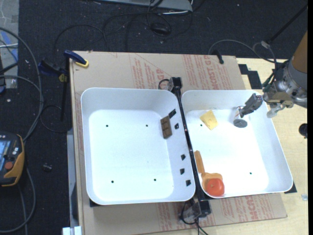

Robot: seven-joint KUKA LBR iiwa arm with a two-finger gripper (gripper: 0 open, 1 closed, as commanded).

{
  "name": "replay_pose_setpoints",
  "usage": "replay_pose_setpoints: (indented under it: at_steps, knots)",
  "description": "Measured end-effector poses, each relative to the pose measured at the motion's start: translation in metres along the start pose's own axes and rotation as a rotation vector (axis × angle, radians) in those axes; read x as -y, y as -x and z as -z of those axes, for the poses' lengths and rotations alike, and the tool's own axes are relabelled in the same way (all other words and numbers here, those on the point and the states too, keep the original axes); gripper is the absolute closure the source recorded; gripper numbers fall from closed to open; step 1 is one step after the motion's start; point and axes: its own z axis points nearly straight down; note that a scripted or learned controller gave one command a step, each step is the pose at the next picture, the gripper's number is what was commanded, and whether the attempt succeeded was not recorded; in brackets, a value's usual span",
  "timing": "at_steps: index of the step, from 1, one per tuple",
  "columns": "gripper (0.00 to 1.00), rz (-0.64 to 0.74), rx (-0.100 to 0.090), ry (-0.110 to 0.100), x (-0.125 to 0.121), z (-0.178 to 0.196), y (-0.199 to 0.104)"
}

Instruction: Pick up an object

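The right bin (pixel 274 146) holds a yellow wedge (pixel 209 119) near its back left, a small grey disc (pixel 240 123) at the back, and a red ball on a tan handle (pixel 213 184) in the front left corner. A brown block (pixel 167 127) leans on the right wall of the left bin (pixel 98 146). My gripper (pixel 260 109) hangs over the back right of the right bin, just right of the grey disc. It is open, and its two fingers (pixel 250 105) are spread with nothing between them.
A black divider with clips (pixel 183 141) runs between the bins. Both bins sit on a cardboard sheet (pixel 127 70). A blue and yellow clamp (pixel 76 58) grips its back left corner. Cables lie on the dark floor behind.
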Motion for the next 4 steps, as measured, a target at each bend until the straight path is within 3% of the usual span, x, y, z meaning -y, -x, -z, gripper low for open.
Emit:
replay_pose_setpoints:
  at_steps: [1,4]
  knots:
    - [0.00,0.001,0.001,0.006,-0.001,0.003,0.000]
    - [0.00,0.001,0.000,0.001,-0.001,-0.153,-0.015]
